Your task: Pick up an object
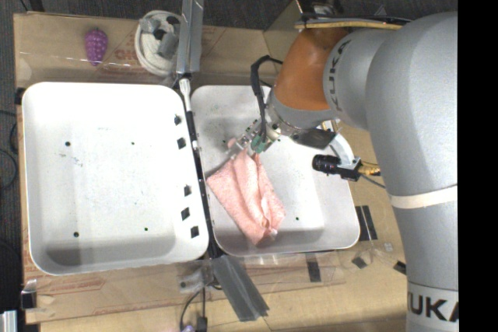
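The hand (255, 142) sits low inside the right bin (342, 223), at the top corner of a pink cloth (247, 198). From that corner the cloth runs away from the hand toward the bin's near wall, a loose, crumpled strip lying mostly flat on the bin floor. Its upper tip appears drawn up to the hand, which suggests the fingertips have pinched that corner, though the contact is too small and cluttered to be sure; whether the hand is clenched or released cannot be told.

Taking a corner makes sense for a limp cloth: there is no firm body to clamp, so a raised edge gives the fingers something to close on. The rest of the cloth lies below and slightly to one side of the hand, trailing from it.

The left bin (47, 167) lies well apart from the hand. Beyond the bins, on the bench (54, 43), rest a purple object (96, 44) and a white coil (158, 40).
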You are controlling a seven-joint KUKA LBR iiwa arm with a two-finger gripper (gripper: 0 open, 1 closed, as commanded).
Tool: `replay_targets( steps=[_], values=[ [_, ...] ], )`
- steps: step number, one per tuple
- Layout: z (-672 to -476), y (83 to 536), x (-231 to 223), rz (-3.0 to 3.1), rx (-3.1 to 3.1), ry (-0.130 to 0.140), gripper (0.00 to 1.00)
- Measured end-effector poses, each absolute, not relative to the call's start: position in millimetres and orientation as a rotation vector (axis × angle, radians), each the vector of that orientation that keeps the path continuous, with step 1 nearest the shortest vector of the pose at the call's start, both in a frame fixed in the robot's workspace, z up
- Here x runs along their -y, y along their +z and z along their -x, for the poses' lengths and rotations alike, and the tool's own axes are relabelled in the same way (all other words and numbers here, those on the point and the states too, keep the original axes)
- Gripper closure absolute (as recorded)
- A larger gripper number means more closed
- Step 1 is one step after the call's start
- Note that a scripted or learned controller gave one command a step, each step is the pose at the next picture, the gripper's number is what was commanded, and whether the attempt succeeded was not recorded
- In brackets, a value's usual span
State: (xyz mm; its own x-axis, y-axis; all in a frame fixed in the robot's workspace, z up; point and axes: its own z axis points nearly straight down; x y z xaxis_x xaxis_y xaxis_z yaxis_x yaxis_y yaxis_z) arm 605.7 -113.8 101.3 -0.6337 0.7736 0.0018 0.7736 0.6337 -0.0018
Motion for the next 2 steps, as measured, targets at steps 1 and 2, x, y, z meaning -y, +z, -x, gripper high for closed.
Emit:
replay_targets(
  steps=[1, 2],
  values=[
    [-639.3, 193.2, 72.8, 1.311, 2.856, -0.001, 1.0],
    [-649.3, 209.2, 59.5, 1.081, 2.949, 0.001, 1.0]
  ],
)
